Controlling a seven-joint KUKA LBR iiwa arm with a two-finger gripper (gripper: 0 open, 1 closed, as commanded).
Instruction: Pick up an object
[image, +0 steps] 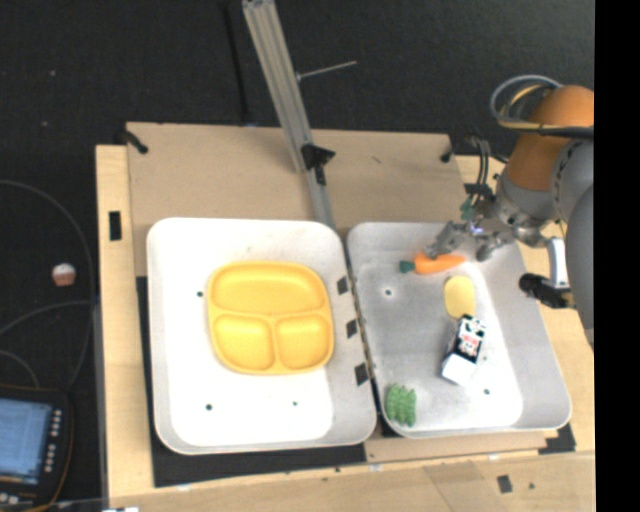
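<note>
The right bin (520, 400) holds several objects. An orange toy carrot (440, 264) with a green tip lies near its far edge. A yellow rounded piece (459, 296) sits just below the carrot. A small black-and-white carton (464, 350) lies closer to the front, and a green leafy piece (401, 402) rests in the front left corner. My gripper (460, 246) hangs at the bin's far edge, just above and behind the carrot. Its fingers are spread open with nothing between them.
The left bin (180, 400) carries a yellow divided plate (270, 316). A slanted metal pole (290, 110) rises behind the gap between the bins. The arm's grey links and orange band (555, 120) stand over the right bin's far right corner.
</note>
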